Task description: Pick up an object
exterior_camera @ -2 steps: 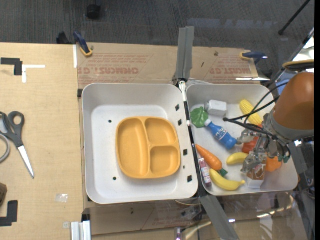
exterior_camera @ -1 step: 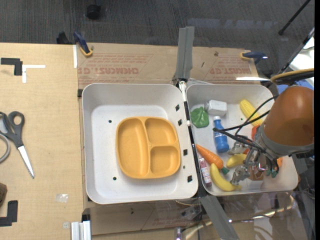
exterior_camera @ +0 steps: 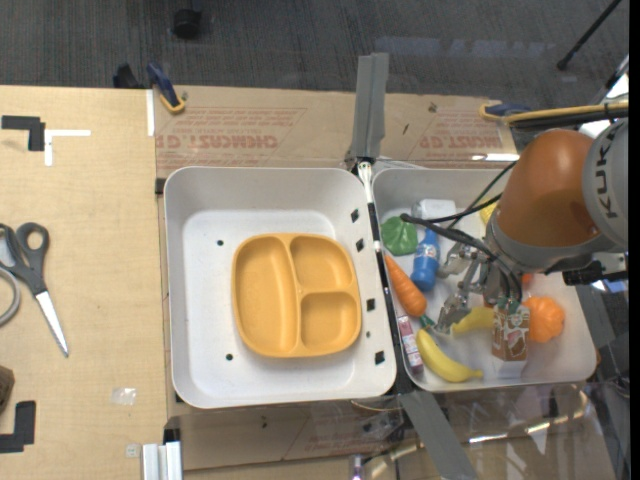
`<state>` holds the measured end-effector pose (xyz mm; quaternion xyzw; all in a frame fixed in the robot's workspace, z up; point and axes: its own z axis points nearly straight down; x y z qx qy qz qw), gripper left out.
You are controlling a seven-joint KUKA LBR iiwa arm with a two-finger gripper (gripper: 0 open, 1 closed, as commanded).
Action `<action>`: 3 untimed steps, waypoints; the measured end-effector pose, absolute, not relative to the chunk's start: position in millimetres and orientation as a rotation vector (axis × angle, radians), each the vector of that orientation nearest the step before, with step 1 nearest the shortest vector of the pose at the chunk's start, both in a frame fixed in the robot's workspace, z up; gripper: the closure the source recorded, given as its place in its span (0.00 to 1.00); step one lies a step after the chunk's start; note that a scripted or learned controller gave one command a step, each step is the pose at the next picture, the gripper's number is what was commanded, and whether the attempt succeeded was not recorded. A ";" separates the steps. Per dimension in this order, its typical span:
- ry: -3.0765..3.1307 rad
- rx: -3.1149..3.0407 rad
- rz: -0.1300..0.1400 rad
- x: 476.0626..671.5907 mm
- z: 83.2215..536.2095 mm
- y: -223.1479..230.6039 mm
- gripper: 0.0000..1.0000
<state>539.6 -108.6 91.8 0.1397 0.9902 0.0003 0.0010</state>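
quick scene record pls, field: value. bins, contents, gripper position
left bin: holds yellow divided plate
right bin: carrot, banana, blue bottle, green item, orange fruit, small carton
gripper: low in right bin, between the carrot and the small carton, above the banana
grasp: nothing seen between fingers
bench left: scissors

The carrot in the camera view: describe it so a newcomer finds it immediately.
Look in the right bin, along its left wall. Below the green object and left of the blue bottle lies the carrot, slanted. It is orange and tapered, unlike the curved yellow banana lower down.
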 end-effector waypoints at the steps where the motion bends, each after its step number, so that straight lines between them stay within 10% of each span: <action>1: 3.076 0.617 0.000 517.8 93.0 -202.7 0.00; 2: 3.073 0.612 0.000 519.1 102.5 -202.3 1.00; 3: 3.073 0.612 0.000 519.0 102.4 -202.2 0.00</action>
